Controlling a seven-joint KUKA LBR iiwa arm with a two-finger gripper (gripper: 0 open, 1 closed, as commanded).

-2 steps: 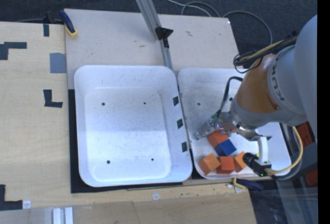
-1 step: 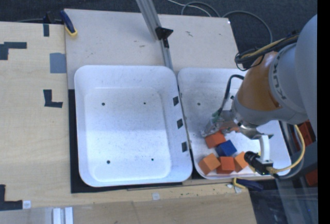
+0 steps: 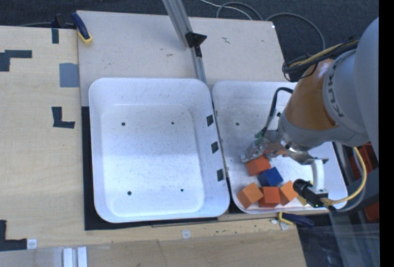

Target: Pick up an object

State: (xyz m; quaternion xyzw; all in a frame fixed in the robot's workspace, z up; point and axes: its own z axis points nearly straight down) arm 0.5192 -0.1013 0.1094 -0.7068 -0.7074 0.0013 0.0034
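Several small blocks lie in the right bin (image 3: 240, 106) near its front: an orange-red block (image 3: 258, 165), a blue block (image 3: 270, 176), an orange block (image 3: 249, 194), a red-orange block (image 3: 270, 196) and another orange one (image 3: 288, 191). My gripper (image 3: 257, 147) is low inside this bin, right above and against the orange-red block's far edge. The grey arm with its orange band (image 3: 311, 106) comes in from the right and covers the wrist. The fingers are too small and dark to read.
The left bin (image 3: 154, 149) sits beside the right one, with a raised rim between them. A metal pole (image 3: 178, 10) slants over the bench behind the bins. Cables trail at the back right. A blue-and-yellow clamp (image 3: 82, 27) lies at the bench's far left corner.
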